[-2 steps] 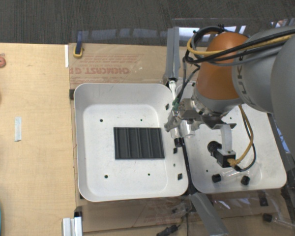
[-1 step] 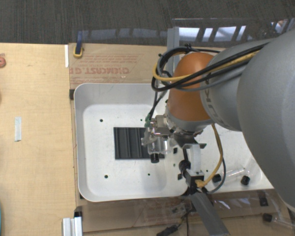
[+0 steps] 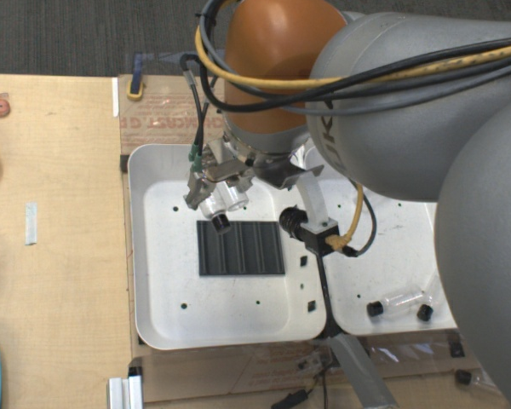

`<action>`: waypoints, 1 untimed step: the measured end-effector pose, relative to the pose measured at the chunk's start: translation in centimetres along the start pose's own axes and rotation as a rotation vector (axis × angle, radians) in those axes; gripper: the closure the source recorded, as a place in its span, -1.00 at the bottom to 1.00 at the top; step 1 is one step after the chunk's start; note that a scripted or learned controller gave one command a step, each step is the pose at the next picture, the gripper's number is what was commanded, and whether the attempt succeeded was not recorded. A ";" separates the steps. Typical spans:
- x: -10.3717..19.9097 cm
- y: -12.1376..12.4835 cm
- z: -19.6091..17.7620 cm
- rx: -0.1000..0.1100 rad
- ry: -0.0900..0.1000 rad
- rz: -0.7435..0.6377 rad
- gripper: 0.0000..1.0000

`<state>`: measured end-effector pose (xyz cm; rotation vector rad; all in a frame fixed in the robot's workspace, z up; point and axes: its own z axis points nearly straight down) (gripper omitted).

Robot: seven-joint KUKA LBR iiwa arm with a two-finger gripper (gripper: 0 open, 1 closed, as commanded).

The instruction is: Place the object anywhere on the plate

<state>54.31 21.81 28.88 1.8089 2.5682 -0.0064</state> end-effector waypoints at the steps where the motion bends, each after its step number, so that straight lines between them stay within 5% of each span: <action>1: 0.0 0.0 0.0 0.000 0.000 0.000 -1.00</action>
